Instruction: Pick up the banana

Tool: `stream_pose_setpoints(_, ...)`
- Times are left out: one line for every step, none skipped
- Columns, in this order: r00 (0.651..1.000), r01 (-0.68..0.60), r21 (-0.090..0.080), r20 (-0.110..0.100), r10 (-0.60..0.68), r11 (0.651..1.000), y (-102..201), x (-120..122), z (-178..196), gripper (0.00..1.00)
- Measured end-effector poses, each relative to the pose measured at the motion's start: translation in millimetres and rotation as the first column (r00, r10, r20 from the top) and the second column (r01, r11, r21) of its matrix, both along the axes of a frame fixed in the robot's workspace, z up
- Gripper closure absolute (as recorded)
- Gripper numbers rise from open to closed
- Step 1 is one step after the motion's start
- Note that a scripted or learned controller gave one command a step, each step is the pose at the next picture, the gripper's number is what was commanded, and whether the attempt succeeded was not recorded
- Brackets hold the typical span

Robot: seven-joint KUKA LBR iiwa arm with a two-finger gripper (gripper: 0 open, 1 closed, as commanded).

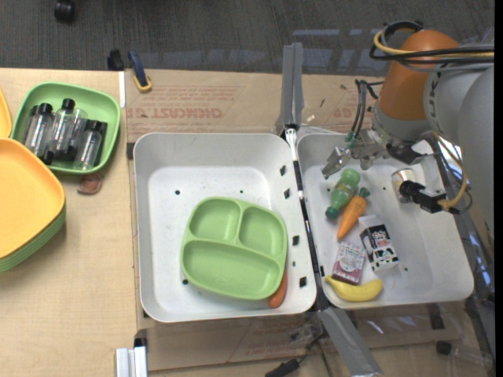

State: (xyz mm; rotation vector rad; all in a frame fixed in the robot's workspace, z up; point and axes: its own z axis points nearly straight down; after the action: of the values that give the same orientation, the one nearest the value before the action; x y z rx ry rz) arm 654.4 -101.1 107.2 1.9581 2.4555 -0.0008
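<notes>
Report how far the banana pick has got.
Done: nothing yet; the banana lies at the near edge of the right bin. In hand: the gripper is over the bin's far end, near the green bottle. Left: reach, grasp, lift.

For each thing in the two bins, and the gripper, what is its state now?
banana: lying at the right bin's near edge, not held.
carrot: lying, tilted, below the green bottle.
green bottle: lying on its side.
green plate: flat in the left bin.
gripper: above the right bin's far end.
</notes>
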Motion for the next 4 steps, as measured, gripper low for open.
stream_pose_setpoints(0.944, 0.33, 0.0, -0.004, -0.33, 0.944, -14, -64, 19, 0.0)
stream_pose_setpoints(0.995, 0.097, 0.001, -0.002, -0.097, 0.995, -3, -72, 47, 0.0)
stream_pose_setpoints(0.953, 0.303, 0.0, -0.001, -0.303, 0.953, -7, -58, 46, 0.0)
stream_pose_setpoints(1.0, -0.019, 0.001, -0.003, 0.019, 1.0, 8, -81, 29, 0.0)
